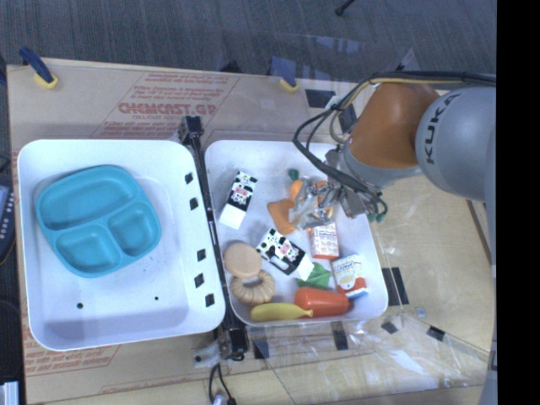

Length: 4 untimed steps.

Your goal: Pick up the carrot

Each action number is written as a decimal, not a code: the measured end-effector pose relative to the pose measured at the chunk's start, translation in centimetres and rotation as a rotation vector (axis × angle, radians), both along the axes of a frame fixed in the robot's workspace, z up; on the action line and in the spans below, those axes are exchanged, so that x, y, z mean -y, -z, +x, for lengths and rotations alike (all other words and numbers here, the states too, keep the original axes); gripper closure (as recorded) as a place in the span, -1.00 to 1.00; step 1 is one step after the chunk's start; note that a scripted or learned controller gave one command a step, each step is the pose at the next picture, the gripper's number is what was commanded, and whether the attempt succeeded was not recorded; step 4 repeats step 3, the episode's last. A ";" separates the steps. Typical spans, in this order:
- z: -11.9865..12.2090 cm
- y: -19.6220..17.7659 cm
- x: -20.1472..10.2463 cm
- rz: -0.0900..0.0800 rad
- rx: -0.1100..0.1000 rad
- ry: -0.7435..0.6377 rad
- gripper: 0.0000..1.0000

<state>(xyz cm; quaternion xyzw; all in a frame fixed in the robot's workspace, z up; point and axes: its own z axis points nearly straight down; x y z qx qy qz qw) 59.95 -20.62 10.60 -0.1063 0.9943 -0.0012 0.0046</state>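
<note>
Orange toy carrot with green top (289, 199) lies in the right white plastic bin (221, 160), upper middle. Two-finger gripper (319, 201) sits directly over its right end; jaw state cannot be told.

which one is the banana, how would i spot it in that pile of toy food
Look in the right white bin, along its near edge. The banana lies flat there, just below the carrot, and it is the only yellow curved piece.
</note>
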 end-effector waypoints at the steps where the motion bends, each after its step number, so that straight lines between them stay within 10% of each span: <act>1: -6.1 1.5 0.0 0.002 -0.012 -0.247 1.00; 2: -6.0 1.4 0.0 0.002 -0.010 -0.247 -1.00; 3: 1.9 1.2 0.3 0.000 -0.003 -0.121 -1.00; 4: 1.9 1.2 0.3 0.000 -0.003 -0.121 -1.00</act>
